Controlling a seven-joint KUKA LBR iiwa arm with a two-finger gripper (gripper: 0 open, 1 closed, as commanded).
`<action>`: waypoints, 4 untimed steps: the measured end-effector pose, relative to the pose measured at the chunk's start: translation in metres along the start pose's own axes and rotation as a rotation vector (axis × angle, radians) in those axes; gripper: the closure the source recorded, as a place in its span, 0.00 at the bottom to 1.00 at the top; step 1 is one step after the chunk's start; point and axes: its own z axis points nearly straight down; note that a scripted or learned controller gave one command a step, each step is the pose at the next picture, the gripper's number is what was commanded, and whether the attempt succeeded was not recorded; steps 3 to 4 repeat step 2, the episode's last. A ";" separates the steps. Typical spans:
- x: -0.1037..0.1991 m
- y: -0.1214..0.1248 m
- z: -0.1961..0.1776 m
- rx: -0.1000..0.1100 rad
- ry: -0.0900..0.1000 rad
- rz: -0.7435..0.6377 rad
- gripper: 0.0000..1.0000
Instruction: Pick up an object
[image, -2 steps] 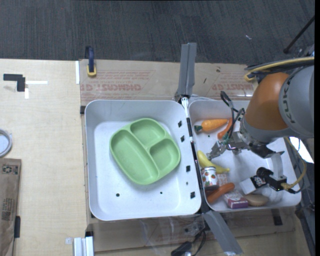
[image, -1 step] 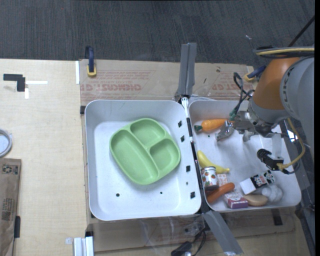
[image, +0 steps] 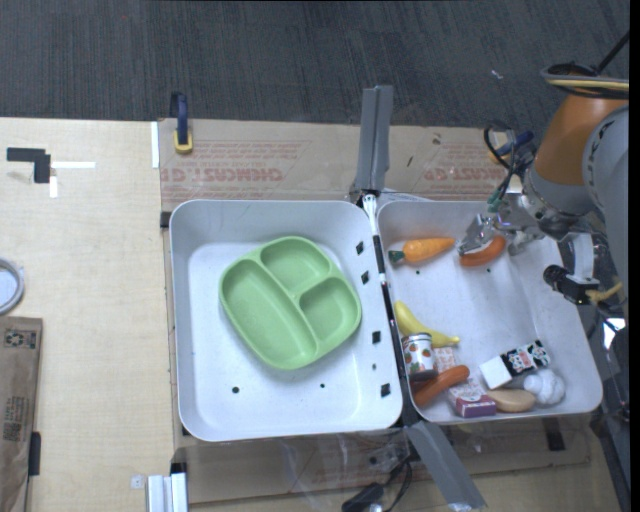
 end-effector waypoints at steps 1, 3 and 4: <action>0.001 0.000 -0.009 0.001 -0.002 -0.004 1.00; 0.051 0.001 -0.108 -0.004 -0.001 -0.254 1.00; 0.051 0.001 -0.108 -0.004 -0.001 -0.254 1.00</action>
